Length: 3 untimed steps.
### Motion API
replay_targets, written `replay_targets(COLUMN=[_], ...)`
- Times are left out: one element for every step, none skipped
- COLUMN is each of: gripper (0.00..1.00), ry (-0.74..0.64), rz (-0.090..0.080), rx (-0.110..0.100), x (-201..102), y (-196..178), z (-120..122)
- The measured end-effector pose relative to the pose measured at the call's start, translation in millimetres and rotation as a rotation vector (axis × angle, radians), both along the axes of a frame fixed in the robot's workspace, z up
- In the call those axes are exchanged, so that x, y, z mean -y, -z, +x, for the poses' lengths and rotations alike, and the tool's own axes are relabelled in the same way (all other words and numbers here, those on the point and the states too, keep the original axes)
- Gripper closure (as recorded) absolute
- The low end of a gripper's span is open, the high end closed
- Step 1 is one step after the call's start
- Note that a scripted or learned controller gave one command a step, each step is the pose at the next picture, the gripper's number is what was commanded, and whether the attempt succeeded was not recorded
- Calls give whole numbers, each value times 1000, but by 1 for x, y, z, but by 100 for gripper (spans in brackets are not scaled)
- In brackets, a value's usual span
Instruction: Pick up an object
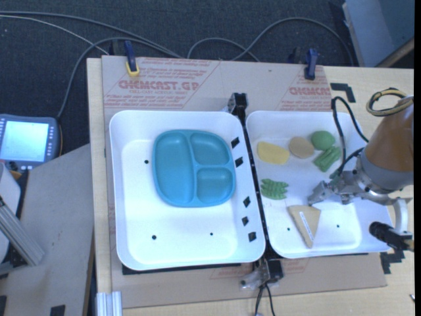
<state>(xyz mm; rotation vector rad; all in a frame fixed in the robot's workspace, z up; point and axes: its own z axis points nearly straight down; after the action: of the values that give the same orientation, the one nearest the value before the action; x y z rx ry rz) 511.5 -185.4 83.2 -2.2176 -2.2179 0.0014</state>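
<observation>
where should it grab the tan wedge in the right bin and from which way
Probably across the narrow lower end of the wedge, coming straight down from above. It lies flat on the right bin floor, widest at the top and tapering toward the near wall, so fingers would span the narrow end more easily. Its sides have bare floor around them, and the end effector sits just above its top edge.

Arm [392,151] cut off at right edge; pincer [323,195] tips too small to read.

Two white bins [131,196], one blue tray [194,168], five food items [273,153]
</observation>
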Motion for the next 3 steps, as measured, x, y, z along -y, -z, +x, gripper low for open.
replay_targets(gripper=[100, 100, 100], ry=[0, -1, -1], rz=[-1, -5, -5], rx=[4, 11, 11], x=[0, 0, 1], y=[-13, -77, -131], z=[1, -1, 1])
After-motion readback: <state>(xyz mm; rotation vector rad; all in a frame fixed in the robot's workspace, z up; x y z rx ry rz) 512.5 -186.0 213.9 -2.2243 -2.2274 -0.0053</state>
